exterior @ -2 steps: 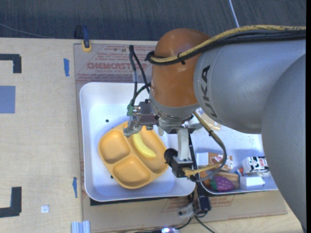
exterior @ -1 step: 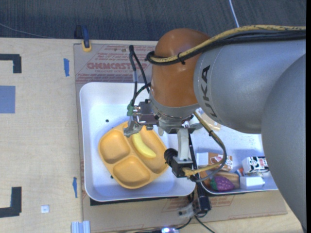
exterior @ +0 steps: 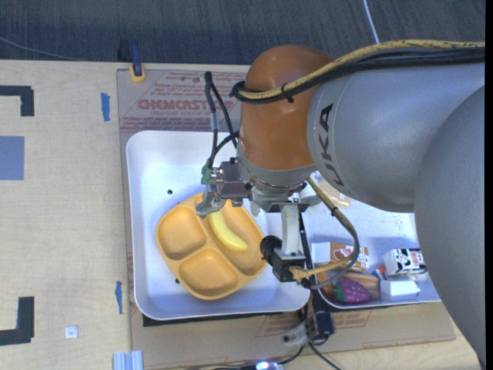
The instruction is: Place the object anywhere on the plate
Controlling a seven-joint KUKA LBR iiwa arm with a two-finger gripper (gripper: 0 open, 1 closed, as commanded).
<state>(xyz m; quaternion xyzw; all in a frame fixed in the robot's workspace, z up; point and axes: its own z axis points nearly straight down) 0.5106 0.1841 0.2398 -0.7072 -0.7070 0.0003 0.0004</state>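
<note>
The white bin (exterior: 146, 176) spreads to the left of my gripper (exterior: 214, 200), and the yellow divided plate (exterior: 185, 241) sits in it, just below my jaws. The banana (exterior: 229, 233) lies on the plate, just beside my jaws. I cannot tell whether they are wide or narrow. Purple grapes (exterior: 353, 290) lie well off to the right.

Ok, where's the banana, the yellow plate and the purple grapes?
banana (exterior: 229, 233): camera view, the middle of its curve.
yellow plate (exterior: 182, 232): camera view, its bare left compartment.
purple grapes (exterior: 353, 290): camera view, the middle of the bunch.
</note>
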